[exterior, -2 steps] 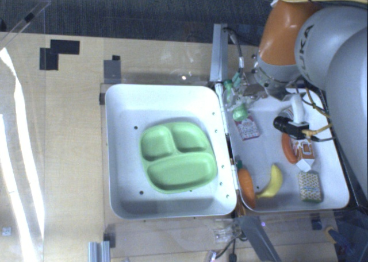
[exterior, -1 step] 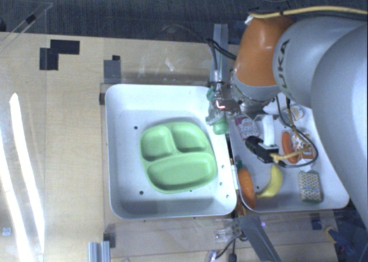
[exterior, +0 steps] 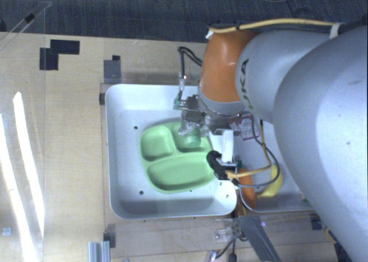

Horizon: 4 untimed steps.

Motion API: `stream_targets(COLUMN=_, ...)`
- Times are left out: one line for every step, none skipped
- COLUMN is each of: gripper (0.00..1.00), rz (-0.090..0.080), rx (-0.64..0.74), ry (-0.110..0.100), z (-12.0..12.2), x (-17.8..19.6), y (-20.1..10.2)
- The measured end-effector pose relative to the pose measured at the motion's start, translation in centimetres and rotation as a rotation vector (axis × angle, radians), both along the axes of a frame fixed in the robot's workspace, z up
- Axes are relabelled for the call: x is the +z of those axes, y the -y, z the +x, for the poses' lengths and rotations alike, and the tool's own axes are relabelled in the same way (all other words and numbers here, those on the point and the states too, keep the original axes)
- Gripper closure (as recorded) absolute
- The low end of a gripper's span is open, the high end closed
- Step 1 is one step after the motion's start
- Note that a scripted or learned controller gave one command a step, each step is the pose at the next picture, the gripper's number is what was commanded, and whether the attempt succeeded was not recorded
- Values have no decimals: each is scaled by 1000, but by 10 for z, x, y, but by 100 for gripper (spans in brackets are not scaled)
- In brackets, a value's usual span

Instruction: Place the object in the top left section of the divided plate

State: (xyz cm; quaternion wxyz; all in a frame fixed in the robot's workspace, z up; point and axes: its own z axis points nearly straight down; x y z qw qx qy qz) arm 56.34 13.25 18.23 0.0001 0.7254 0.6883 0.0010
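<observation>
Nearest the viewer, an orange and a yellow rounded item [exterior: 261, 189] lie below and right of the end effector [exterior: 190, 131]. The smooth green divided plate [exterior: 172, 172], glossy plastic with rounded wells, sits directly beneath it in the matte white bin [exterior: 123, 157]. Whether its tips are apart or together cannot be told, and the object itself cannot be made out, so placement looks unfinished. Beyond rises the orange-banded grey arm [exterior: 224, 77].

plate's left sections [exterior: 156, 140] open (arm [exterior: 241, 77] overhead)
</observation>
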Motion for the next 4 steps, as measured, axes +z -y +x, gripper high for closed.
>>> stream_targets(gripper=100, rz=0, rx=20, ry=1, z=20, x=-8, y=15)
stream_targets(gripper=0, rz=0, rx=19, ry=2, z=20, x=-8, y=15)
stream_targets(gripper=100, rz=1, rx=22, ry=6, z=21, x=3, y=15)
stream_targets(gripper=0, rz=1, rx=22, ry=6, z=21, x=3, y=15)
